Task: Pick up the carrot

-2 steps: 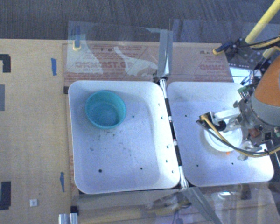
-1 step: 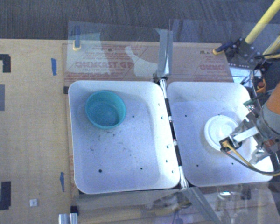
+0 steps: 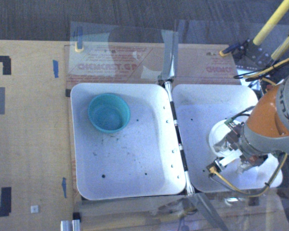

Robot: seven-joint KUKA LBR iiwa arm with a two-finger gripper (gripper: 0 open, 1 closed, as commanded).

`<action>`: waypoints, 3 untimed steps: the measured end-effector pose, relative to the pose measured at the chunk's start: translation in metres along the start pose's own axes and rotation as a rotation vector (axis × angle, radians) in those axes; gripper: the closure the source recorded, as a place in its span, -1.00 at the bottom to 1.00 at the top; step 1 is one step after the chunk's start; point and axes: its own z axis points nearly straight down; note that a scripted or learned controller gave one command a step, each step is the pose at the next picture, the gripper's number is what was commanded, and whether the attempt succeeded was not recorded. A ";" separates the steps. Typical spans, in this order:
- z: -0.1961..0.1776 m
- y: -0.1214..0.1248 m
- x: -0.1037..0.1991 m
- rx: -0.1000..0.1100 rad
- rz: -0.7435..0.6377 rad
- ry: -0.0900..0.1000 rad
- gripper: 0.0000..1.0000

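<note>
Orange-banded and grey, reaching in from the right as arm (image 3: 269,117), hanging the gripper (image 3: 236,155) low over the right bin (image 3: 202,93), probably for a carrot lying hidden under the wrist, by the white dish (image 3: 216,134); judging that, not seeing it. Blocking any telling whether open, shut or gripping anything. Sitting well apart in the left bin (image 3: 135,167) as teal bowl (image 3: 109,112), likely mere clutter. Counting two bins, one bowl, one dish, one arm, one gripper.

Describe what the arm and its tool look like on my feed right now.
The arm is grey with a broad orange band above the wrist. The tool is pale metal with small fittings, and a yellowish cable loops beneath it over the right bin.
</note>
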 end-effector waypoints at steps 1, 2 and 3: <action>-0.097 0.018 -0.014 0.009 0.410 -0.016 -1.00; 0.004 -0.022 0.013 0.007 0.367 -0.007 -1.00; -0.146 -0.031 0.020 0.009 0.423 -0.016 -1.00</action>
